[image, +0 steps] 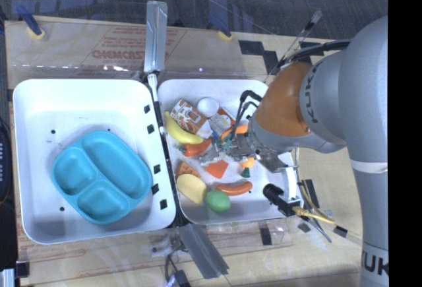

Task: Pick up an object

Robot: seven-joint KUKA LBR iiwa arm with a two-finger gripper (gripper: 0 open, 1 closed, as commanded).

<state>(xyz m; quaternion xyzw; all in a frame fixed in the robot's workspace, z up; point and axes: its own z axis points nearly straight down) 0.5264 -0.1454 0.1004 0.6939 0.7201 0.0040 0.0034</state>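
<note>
Arm (310, 107) low over right bin (260, 214), tool (242, 146) buried in toy food pile; cannot tell its state. Banana (182, 132), green ball (218, 200), sausage (233, 188) crowd close (risk: snagging two, or nudging all aside). Blue tray (100, 176) alone in left bin (39, 97).

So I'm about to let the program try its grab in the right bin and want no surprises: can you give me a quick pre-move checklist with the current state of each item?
1. Arm over the right bin, where the objects lie: ok.
2. Gripper down among the pile, beside the orange piece: ok.
3. Fingers open or shut: cannot tell, the wrist hides them.
4. An object held between the fingers: cannot tell.
5. Targets free of crowding: not ok; banana, white ball and small box lie packed together.
6. Left bin holds a blue divided tray, apart from the arm: ok.
</note>
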